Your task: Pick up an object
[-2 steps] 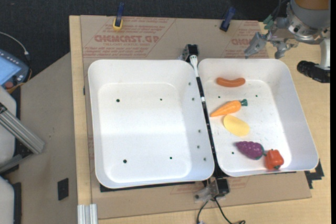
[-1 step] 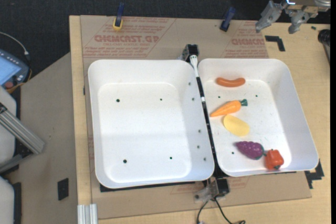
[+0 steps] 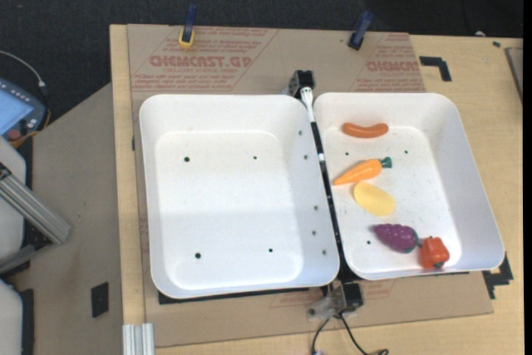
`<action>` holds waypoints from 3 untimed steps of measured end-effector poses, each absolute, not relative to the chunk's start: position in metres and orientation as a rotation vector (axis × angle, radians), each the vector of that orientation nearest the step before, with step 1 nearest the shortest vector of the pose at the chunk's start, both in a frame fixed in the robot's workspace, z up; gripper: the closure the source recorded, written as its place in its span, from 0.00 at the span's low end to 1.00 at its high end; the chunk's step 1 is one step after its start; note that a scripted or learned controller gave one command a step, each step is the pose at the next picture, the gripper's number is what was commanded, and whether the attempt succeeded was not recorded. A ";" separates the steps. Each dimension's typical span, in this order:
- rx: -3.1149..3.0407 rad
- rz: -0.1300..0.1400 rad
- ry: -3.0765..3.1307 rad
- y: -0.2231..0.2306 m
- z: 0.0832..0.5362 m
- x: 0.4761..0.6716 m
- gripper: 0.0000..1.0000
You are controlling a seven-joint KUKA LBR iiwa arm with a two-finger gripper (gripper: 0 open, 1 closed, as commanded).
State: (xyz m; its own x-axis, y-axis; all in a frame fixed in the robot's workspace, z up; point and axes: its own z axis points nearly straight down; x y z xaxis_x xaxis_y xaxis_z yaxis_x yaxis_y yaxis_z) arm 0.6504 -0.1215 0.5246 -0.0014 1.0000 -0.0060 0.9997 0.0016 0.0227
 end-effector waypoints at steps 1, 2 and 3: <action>2.206 0.009 2.232 0.002 0.538 0.633 0.00; 2.208 0.009 2.233 0.106 0.534 0.667 0.00; 2.222 -0.022 2.238 0.199 0.328 0.663 0.00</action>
State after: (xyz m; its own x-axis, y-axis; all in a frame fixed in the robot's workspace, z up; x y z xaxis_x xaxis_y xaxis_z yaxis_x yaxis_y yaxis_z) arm 0.6633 0.1991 0.3281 -0.0075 1.0000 -0.0014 0.9998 0.0075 -0.0186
